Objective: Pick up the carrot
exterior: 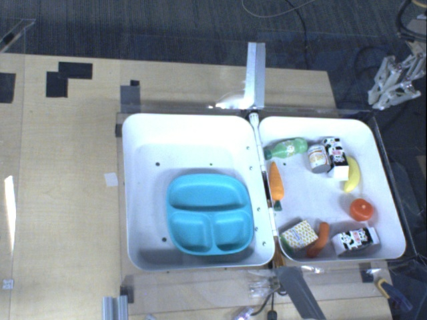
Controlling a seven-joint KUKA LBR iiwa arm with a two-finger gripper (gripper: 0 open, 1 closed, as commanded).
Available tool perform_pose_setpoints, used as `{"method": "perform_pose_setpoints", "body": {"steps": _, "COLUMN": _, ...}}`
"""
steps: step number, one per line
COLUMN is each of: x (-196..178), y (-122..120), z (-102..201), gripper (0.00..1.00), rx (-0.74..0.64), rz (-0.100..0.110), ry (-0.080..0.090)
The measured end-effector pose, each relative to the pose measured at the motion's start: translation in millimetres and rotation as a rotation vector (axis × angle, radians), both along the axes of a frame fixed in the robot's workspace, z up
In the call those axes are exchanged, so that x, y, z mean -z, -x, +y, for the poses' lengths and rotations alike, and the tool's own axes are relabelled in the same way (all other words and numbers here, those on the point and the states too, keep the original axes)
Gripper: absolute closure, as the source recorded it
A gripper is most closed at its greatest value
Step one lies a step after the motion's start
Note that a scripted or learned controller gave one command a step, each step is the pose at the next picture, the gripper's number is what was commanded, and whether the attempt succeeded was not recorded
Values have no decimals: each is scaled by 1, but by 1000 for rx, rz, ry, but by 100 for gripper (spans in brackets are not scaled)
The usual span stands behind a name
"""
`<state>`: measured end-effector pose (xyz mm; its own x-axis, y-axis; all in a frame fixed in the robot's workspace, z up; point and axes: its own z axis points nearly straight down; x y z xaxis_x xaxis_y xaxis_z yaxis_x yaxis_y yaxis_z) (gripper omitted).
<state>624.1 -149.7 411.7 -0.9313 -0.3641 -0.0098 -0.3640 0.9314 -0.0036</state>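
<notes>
The carrot point(275, 182) is a small orange piece lying lengthwise against the left wall of the right bin point(383, 153), next to the divider between the bins. My gripper point(395, 80) is far off at the upper right, outside the bins and over the dark floor, well away from the carrot. Nothing is visibly held in it.
The right bin also holds a green item point(287, 147), a small can point(317, 157), a black-and-white carton point(333, 151), a banana point(351, 174), an orange round fruit point(361, 209), a sausage point(320, 239), a patterned yellow box point(298, 234) and another carton point(355, 240). A blue divided plate point(210, 212) lies in the left bin point(143, 145).
</notes>
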Motion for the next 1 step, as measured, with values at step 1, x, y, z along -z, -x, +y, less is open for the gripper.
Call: {"method": "perform_pose_setpoints", "body": {"steps": 1, "x": -27, "y": 42, "z": -55, "gripper": 100, "rx": -166, "rz": -2, "ry": 4}}
